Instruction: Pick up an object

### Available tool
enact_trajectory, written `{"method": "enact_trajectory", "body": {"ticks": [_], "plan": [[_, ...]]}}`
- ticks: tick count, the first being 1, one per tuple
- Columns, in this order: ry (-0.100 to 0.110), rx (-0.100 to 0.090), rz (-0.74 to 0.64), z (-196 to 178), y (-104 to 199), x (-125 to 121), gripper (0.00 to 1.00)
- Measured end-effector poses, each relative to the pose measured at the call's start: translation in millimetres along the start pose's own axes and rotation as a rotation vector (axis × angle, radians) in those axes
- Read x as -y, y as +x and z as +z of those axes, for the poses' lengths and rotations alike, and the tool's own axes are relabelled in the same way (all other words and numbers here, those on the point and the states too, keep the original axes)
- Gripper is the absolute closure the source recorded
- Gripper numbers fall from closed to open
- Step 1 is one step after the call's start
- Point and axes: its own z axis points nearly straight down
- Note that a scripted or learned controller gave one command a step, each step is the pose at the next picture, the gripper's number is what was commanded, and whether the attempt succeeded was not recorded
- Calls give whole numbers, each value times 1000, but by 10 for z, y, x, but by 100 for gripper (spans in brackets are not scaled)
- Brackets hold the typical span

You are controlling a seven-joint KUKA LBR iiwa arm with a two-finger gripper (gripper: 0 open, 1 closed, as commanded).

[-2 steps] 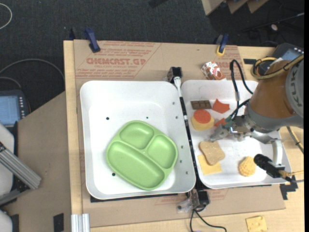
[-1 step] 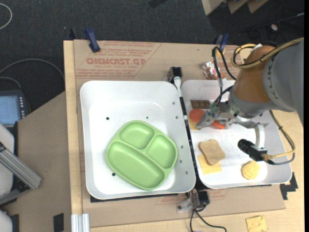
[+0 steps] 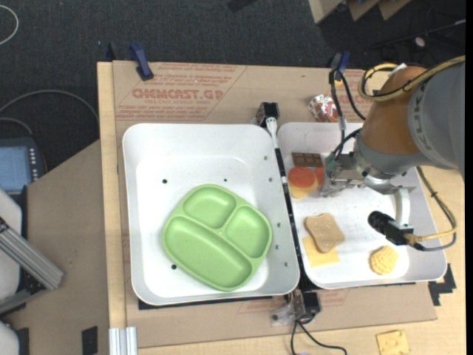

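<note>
The pincer (image 3: 330,174) hangs beside the red-topped toy (image 3: 301,181); its state cannot be told; likely light, rigid plastic, best gripped across its sides.

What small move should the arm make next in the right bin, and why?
Probably lower the gripper a little onto the red and yellow object: it sits right beside that piece, near the right bin's left wall, and nothing shows between its fingers.

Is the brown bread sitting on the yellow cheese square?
Touching. In the camera view the bread slice overlaps the top of the yellow cheese square, with no gap between them.
</note>
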Motion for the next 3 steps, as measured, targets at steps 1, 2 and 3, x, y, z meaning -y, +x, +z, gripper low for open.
{"method": "enact_trajectory", "body": {"ticks": [1, 2, 3], "plan": [[1, 0, 0, 7, 0, 3, 0], [12, -3, 3, 112, -58, 793, 0], [9, -4, 1, 105, 57, 999, 0]]}}
